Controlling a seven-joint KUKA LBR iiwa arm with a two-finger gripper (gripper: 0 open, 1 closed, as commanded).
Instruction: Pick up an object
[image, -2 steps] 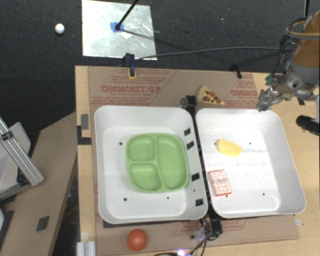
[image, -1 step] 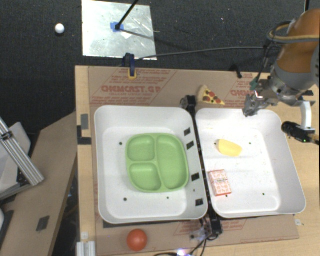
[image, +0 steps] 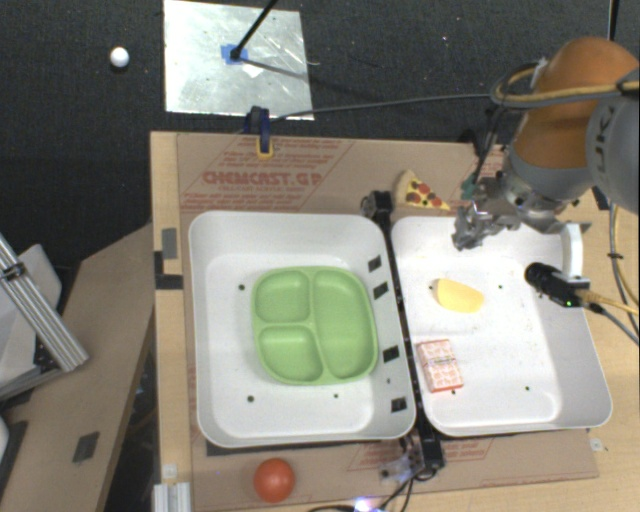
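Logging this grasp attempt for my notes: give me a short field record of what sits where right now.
left bin: green divided tray
right bin: yellow piece, red-patterned packet
outside bins: pizza slice toy behind, orange ball in front
gripper: above right bin's far edge, holding nothing visible

Bench (image: 330, 165) bears two bins (image: 215, 300), ball (image: 273, 479).
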